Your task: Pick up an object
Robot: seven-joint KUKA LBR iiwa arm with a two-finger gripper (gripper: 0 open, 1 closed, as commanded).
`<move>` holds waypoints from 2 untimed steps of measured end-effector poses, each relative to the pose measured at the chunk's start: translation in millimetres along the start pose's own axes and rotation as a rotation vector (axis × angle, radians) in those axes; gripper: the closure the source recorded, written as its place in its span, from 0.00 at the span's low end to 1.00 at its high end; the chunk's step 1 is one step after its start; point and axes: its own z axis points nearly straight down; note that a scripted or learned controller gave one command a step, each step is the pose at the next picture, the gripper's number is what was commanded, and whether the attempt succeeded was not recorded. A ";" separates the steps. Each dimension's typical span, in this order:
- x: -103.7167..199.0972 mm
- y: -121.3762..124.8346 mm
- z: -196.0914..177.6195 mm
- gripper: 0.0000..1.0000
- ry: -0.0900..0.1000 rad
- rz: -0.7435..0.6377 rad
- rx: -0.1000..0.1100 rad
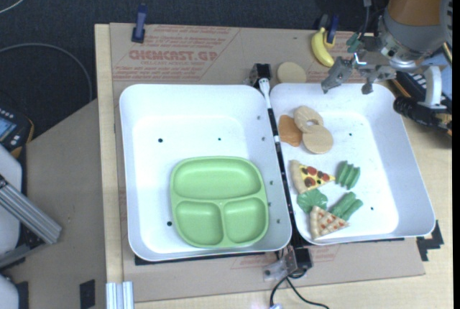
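Observation:
My gripper (350,82) hovers over the far edge of the right bin (381,121), open, its two fingers spread with nothing between them. Below it in that bin lie tan round slices (313,129) beside a brown disc (289,131). Nearer the front are a pizza slice (310,174), a second pizza slice (327,221), green bean pieces (348,173) and more green pieces (338,204). All of these lie apart from the gripper, toward the front left of it.
The left bin (144,128) holds a green divided plate (219,200). Behind the right bin, on the board, lie a banana (323,47) and a tan disc (291,72). Blue clamps (139,24) grip the board's far edge. A black divider (272,121) runs between the bins.

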 end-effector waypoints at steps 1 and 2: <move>0.1 0.8 -11.3 1.00 -0.001 -0.001 -0.004; 17.7 -87.6 -94.6 1.00 0.001 0.000 -0.005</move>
